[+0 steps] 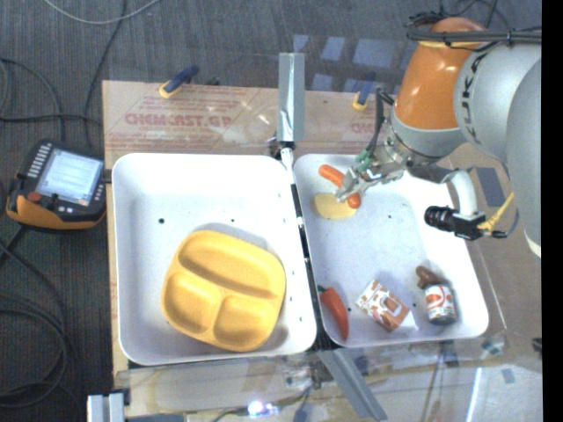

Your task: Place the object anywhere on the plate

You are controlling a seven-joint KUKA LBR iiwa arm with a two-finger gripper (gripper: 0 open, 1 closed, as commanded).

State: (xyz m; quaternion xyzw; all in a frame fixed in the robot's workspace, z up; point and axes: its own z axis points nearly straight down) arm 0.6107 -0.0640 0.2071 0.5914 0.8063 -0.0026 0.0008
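The hand (354, 185) hangs over the right bin's (400, 236) far left corner, clenched around an orange carrot (338, 180); the yellow plate (225, 289) sits in the left bin (141, 236).

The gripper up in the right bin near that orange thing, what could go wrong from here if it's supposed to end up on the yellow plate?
1. The gripper sits over an orange item beside a pale yellow disc; it might catch the wrong one or both.
2. The item lies close to the right bin's corner, so fingers may hit the wall.
3. The yellow plate is in the left bin, so a weak grasp could drop the item crossing the divider.
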